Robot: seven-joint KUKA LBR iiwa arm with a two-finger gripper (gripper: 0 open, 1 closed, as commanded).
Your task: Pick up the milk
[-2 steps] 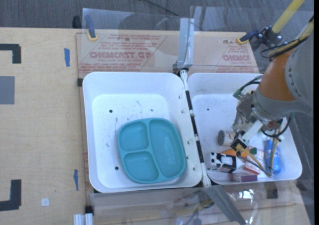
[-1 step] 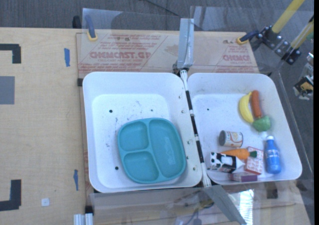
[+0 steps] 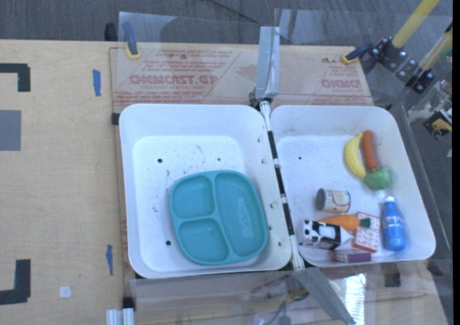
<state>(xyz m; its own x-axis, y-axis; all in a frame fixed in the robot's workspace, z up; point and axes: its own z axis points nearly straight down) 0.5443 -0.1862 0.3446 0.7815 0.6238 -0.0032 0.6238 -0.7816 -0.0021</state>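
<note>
Milk: a small carton [image 3: 315, 232] with black and white cow patches lies on its side in the right bin [image 3: 309, 133], near that bin's front left corner, close to the wall shared with the left bin.
Gripper: whether it is open or closed cannot be told.
Carrot: an orange carrot [image 3: 343, 221] lies across the milk carton's right end, touching it.
Can: a small tin [image 3: 333, 200] lies on its side just behind the milk, apart from it.
Red and white box: a small box [image 3: 367, 233] sits just right of the carrot, toward the front edge.
Blue bottle: a bottle [image 3: 392, 224] with a white cap lies near the front right corner, beside the box.
Pink item: a flat pinkish piece [image 3: 351, 255] rests against the front edge; what it is cannot be told.
Banana: a yellow banana [image 3: 353, 158] lies toward the back right, with a red-orange sausage shape [image 3: 369, 151] alongside it and a green lump [image 3: 378, 177] at their near end.
Left bin: the left bin [image 3: 144, 129] bears a teal divided plate [image 3: 217, 216] toward its front right corner.
</note>
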